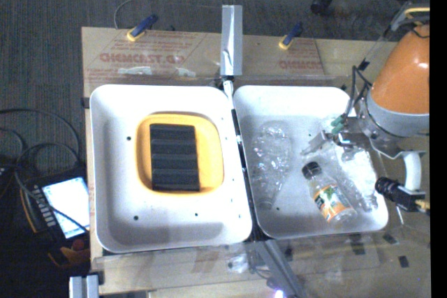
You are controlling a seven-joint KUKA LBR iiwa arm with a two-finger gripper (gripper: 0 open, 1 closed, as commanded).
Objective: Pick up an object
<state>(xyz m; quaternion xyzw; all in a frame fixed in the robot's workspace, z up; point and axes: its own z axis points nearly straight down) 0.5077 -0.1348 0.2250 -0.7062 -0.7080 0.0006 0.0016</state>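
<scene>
The right bin holds a crumpled clear plastic bottle on its left side. A small clear bottle with a black cap and an orange-green label lies near the bin's front right. More clear plastic lies beside it at the right wall. My gripper hangs low over the right part of this bin, just above and behind the small bottle's cap, below the orange wrist band. The left bin carries a yellow-edged pad with a black ribbed top at its middle.
A metal post stands behind the seam between the two bins. Blue-yellow clamps hold the cardboard at the back. A black connector sticks out by the right bin's right rim.
</scene>
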